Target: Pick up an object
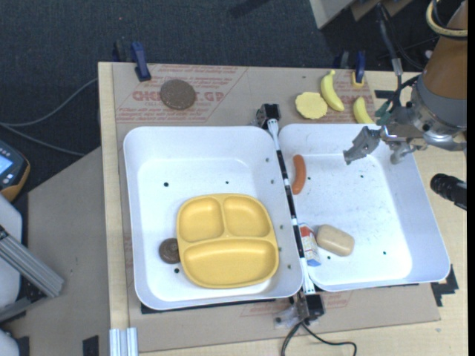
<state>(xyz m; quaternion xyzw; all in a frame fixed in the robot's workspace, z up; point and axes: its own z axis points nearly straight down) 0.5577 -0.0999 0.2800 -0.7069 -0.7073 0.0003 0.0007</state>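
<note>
The jaws (378,144) hang wide apart and hold nothing, over the far edge of the right bin (401,221). In that bin a sausage (298,173) lies by its left wall, and a bun (335,240) sits near its front left corner, beside a small carton (308,246). The left bin (148,162) holds a yellow tray (226,239) with a brown disc (170,251) at its left. Bananas (332,91) lie at the worktop's far edge.
</note>
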